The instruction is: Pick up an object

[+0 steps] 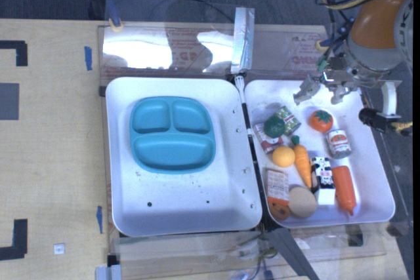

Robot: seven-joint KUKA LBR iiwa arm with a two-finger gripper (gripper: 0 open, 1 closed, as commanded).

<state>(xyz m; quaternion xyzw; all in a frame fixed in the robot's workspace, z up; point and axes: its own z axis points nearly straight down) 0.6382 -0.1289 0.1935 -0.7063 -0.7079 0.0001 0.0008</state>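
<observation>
On the left, the left bin (118, 160) holds a blue divided tray (173, 133) lying flat near its middle, its three compartments facing up; it looks out of the way of the work, since all the small items sit in the other bin. Just beside it, at 3 o'clock, the right bin (384, 187) carries a loose cluster of toy food, likely dumped there as a pool of candidates for the pick. Within that bin, a green packet (283, 122) lies toward 11 o'clock of the cluster, a yellow lemon-like ball (283, 157) sits at its centre, and a toy carrot (302, 165) lies touching the ball at 3 o'clock. A beige round piece (302, 202) rests at 6 o'clock. Further right are a toy tomato (321, 120), a small can (338, 143) at its 5 o'clock, and an orange-red sausage-like piece (344, 188) along the bin's right side. The gripper (323, 92) hangs at the bin's 12 o'clock end, its two fingers spread apart with nothing between them, just beside the tomato at its 12 o'clock. The tomato seems the likeliest target, standing apart from its neighbours.
</observation>
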